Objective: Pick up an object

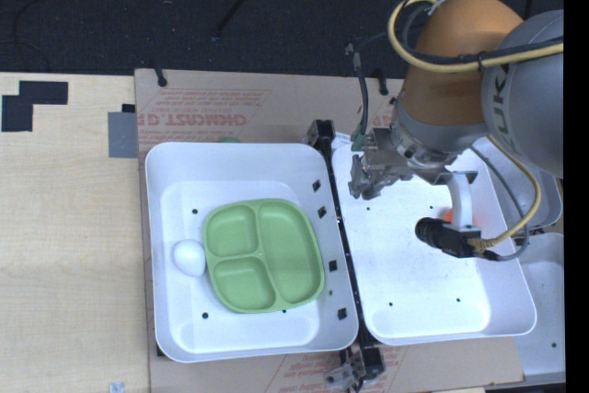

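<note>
the light is even and fairly bright over the two white bins (241, 163), which look almost washed out, with mild glare on the floor of the right one. soft shadows lie under the arm (479, 78) and along the green tray (264, 254) beside the left bin's wall. beyond the bins the background falls dark. the picture is slightly soft and grainy throughout.

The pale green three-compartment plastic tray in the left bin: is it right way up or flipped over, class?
Right way up. The pale green three-compartment plastic tray shows its three hollows facing the camera, with raised dividers between them, lying flat on the left white bin.
</note>
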